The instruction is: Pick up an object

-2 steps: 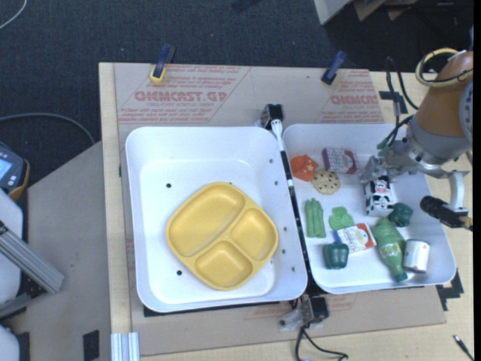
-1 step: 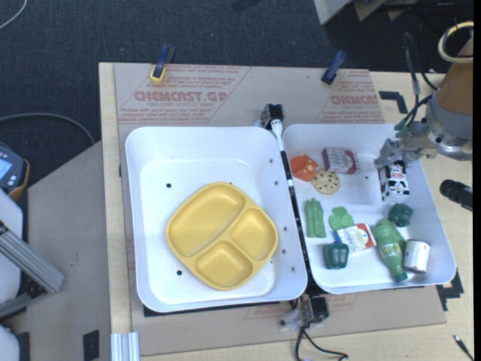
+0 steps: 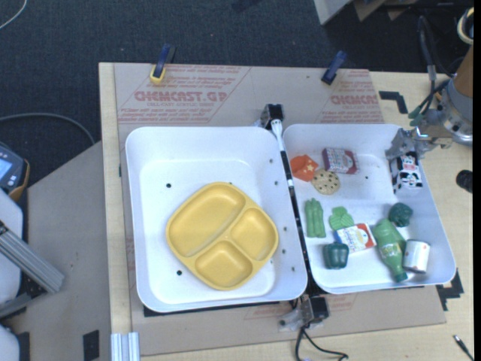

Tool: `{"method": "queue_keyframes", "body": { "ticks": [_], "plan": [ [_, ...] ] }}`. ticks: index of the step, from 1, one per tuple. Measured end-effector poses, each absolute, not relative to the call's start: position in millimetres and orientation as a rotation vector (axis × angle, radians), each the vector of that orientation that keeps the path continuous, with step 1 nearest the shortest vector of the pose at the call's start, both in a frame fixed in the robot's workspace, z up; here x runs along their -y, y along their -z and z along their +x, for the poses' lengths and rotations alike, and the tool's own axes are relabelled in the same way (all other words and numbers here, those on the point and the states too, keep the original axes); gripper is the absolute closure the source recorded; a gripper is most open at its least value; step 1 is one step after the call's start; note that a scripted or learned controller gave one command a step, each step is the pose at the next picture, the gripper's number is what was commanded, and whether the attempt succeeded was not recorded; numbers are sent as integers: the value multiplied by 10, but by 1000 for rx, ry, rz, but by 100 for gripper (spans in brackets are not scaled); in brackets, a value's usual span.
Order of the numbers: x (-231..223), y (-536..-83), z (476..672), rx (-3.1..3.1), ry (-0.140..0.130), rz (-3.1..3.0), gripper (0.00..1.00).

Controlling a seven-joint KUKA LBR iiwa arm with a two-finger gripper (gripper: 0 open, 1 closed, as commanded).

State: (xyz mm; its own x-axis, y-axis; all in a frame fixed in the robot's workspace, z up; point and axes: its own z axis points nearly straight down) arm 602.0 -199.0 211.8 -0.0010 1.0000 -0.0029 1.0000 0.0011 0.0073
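My gripper [image 3: 408, 156] hangs over the right edge of the right bin [image 3: 368, 138], at the end of the arm coming in from the right. A small white carton with black spots [image 3: 408, 174] sits between its fingers, just below the wrist and above the bin's right wall. On the bin floor lie an orange piece [image 3: 304, 167], a cookie [image 3: 326, 181], a dark red packet [image 3: 339, 159], a green stalk [image 3: 314, 218], a green leafy piece [image 3: 340, 218], a white and red carton [image 3: 355, 238], a green pepper [image 3: 336, 256], a green bottle [image 3: 390, 248], a dark green lump [image 3: 400, 214] and a white can [image 3: 416, 256].
The left bin [image 3: 150, 149] holds a yellow divided plate [image 3: 222, 235]. A black clip [image 3: 273, 116] joins the two bins at the back, and another clip [image 3: 308, 310] with cables sits at the front. Clamps [image 3: 160, 65] hold the board's far edge.
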Motion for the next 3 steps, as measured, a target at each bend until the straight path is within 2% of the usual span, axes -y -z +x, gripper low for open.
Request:
{"method": "queue_keyframes", "body": {
  "ticks": [1,2,3],
  "plan": [
    [1991,-2260,6029,-2220,-3,2217,100],
    [1454,-2359,5995,-2230,-2,2217,100],
    [989,-2203,5999,-2229,2,2219,100]
  ]
}}
